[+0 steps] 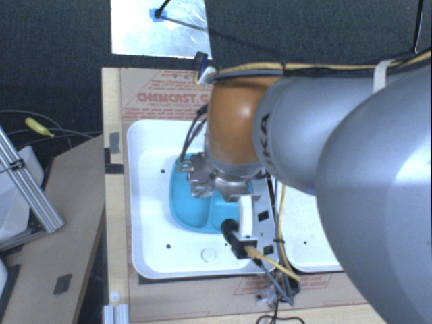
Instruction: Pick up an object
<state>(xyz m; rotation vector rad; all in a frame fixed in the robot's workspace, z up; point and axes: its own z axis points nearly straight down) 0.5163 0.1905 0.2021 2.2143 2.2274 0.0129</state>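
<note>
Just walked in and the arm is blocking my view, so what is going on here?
The grey arm reaches in from the right and hangs low over the left white bin, with its orange band right above a blue object lying in that bin. The wrist covers the spot where the pincer would meet the blue object, so whether it has been grasped cannot be told. The right bin shows beneath the arm.

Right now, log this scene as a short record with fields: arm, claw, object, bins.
arm: grey with orange band, reaching over the left bin
claw: low over the blue object; grip state cannot be told
object: blue, rounded object lying in the left bin, partly hidden under the wrist
bins: two white bins side by side; left bin, right bin mostly covered by the arm
</note>
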